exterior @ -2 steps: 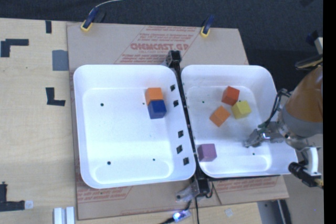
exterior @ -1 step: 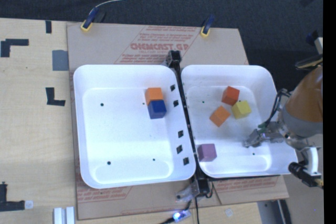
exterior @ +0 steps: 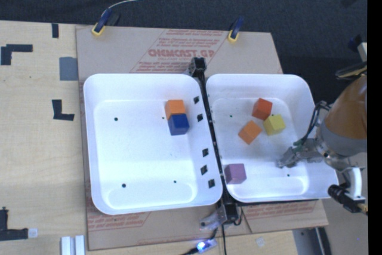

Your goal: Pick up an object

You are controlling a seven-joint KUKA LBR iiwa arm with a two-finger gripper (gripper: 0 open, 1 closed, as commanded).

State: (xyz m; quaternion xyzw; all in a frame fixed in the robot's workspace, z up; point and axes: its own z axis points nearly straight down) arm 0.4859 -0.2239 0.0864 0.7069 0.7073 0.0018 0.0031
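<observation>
While the arm reaches in from the right, its gripper [exterior: 288,159] sits low over the floor of the right bin [exterior: 301,88], near that bin's right wall; whether it is wide or narrow I cannot tell, and no block shows in it. Nearest lie the yellow block [exterior: 274,124], touching or just beside the red block [exterior: 262,108], and the orange block [exterior: 250,132] below them. A purple block [exterior: 235,173] rests by the bin's lower left corner. Across the divider, the left bin [exterior: 95,128] holds a blue block [exterior: 178,123] touching a second orange block [exterior: 175,107]. Both bins sit on a cardboard sheet [exterior: 179,51] on the surface.
</observation>
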